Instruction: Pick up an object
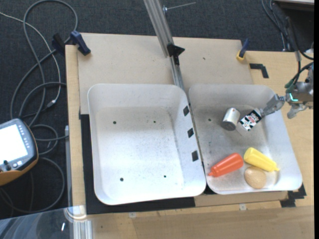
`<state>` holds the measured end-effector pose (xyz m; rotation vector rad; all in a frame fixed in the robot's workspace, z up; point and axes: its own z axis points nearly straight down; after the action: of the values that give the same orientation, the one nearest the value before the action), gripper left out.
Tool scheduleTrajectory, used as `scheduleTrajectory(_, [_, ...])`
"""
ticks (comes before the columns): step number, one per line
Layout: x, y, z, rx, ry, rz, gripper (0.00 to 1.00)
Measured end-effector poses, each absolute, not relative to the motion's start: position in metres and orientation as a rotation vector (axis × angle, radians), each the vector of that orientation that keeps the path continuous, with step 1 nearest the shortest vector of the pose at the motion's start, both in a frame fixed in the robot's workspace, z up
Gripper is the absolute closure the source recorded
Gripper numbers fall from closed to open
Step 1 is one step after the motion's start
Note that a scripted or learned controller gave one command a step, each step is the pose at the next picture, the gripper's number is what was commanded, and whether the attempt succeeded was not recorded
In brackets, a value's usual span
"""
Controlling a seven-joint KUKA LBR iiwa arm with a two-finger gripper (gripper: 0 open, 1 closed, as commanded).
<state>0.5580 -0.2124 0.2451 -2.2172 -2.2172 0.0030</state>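
The right bin (279, 133) holds several objects. A silver cylinder (230, 118) lies beside a small black-and-white box (250, 120). Toward the bin's front are an orange-red carrot-shaped piece (226, 165), a yellow piece (259, 159) and a tan potato-like lump (255, 178). My gripper (280, 109) hangs over the bin's right rim, open, with nothing between its fingers. Its left fingertip (269, 107) sits just right of the black-and-white box.
The left bin (99, 133) adjoins the right bin. A metal pole (158, 21) slants up from between them at the back. Blue (79, 42) and yellow (242, 51) clamps hold the bench board. Cables and a handheld pendant (15, 151) lie to the left.
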Motion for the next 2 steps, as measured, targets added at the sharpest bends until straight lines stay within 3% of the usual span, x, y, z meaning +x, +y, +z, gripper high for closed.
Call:
scheduleTrajectory(1, [0.559,-0.212,0.247,-2.219,-2.221,0.000,0.00])
scheduleTrajectory(2, [0.557,-0.210,0.205,-2.217,-2.218,0.004,0.00])
